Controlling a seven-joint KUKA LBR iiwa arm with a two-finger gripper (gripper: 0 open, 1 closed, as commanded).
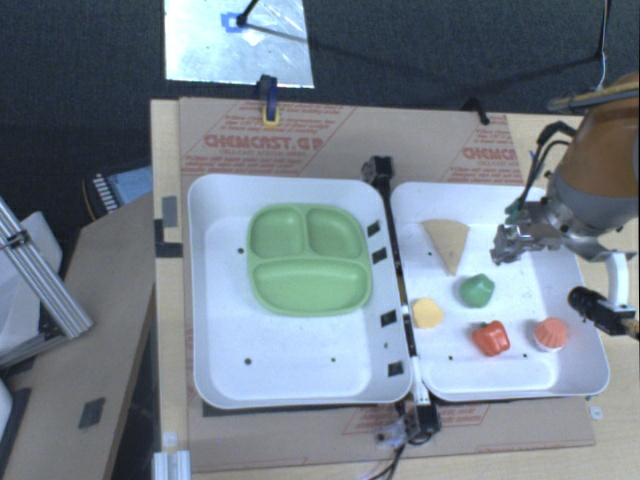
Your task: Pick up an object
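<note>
The task names no particular object, so any of the five small pieces in the right bin (580, 368) could serve. Closest to the gripper (510, 243) is a green pepper-like toy (477, 289), lying just below and left of it near the bin's middle. A tan wedge (448, 242) sits to the upper left, a yellow piece (427, 313) by the bin's left wall, a red pepper (490, 338) lower down, and an orange-and-white piece (550, 334) at lower right. They lie apart from one another, which should leave room to come down on one alone.

The gripper hangs over the bin's upper right part, holding nothing; whether it is spread or closed I cannot tell.

The left bin (215, 358) holds a green divided plate (308, 259), with nothing visible in its three compartments.
</note>
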